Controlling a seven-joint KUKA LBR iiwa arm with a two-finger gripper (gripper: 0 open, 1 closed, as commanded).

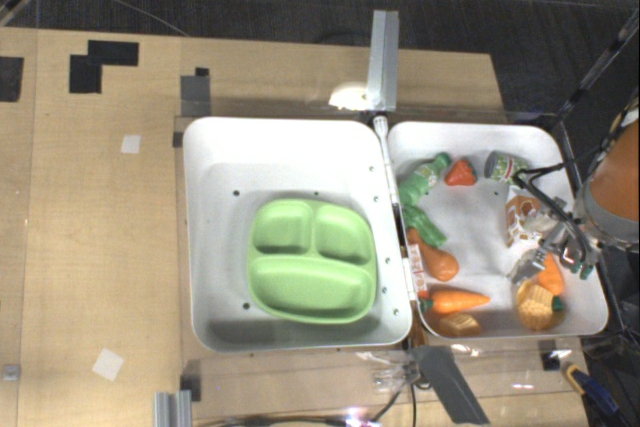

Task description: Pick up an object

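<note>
My gripper reaches in from the right and hangs low over the front right corner of the right bin. Directly under it lies a small orange toy, leaning on a yellow corn-like toy. I cannot make out whether the gripper touches the orange toy. A printed packet lies just behind the gripper. Further left are a carrot, an orange pear-shaped toy and a bread-like piece.
The back of the right bin holds a red strawberry, a small can and green toys. The left bin holds a green divided plate. A metal post stands behind the wall between the bins.
</note>
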